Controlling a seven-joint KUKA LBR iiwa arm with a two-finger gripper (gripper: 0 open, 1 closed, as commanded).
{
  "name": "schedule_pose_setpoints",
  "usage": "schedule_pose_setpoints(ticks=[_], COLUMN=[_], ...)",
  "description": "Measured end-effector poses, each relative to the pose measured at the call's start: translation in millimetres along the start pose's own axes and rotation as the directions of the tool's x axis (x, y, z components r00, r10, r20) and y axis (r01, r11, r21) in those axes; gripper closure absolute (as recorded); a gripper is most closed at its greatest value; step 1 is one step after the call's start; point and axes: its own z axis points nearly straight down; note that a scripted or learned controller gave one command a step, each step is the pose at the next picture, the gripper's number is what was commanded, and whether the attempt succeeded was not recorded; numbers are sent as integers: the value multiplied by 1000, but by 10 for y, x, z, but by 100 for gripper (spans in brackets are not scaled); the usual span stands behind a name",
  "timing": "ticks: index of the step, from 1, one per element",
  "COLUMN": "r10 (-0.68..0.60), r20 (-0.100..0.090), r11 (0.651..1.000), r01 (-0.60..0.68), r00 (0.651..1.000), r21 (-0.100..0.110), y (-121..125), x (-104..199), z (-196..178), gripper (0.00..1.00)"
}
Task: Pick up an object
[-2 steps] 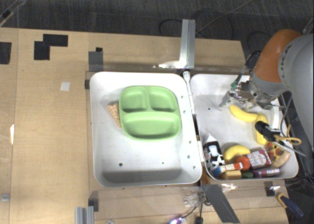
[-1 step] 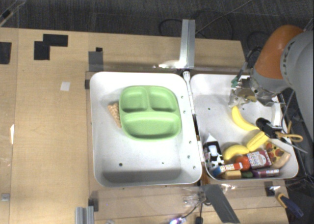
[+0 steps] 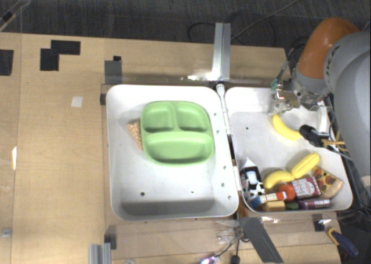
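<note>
The hand (image 3: 285, 99) hovers at the far end of the right bin (image 3: 252, 127); whether it is wide or narrow cannot be told. A banana (image 3: 286, 129) lies just near-side of it, its long axis slanting toward the near right.

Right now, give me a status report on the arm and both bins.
Gripper low at right bin's far edge. Banana beside it, not held. Toys heaped near corner. Green plate in left bin.

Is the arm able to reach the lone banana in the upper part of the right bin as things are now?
Probably yes. The banana lies alone on bare floor of the right bin, apart from the pile of objects in the near corner, and the gripper hangs just above it with nothing between them.
</note>
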Motion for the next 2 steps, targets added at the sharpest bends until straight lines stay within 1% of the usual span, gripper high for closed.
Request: schedule_pose_setpoints(ticks=[1, 2], r10=[-94, -291], r20=[-1, -2], r11=[996, 957], r01=[94, 291], r00=[996, 957], r21=[-1, 2], y=[-51, -417], x=[867, 800], z=[-1007, -988], gripper=[100, 100])
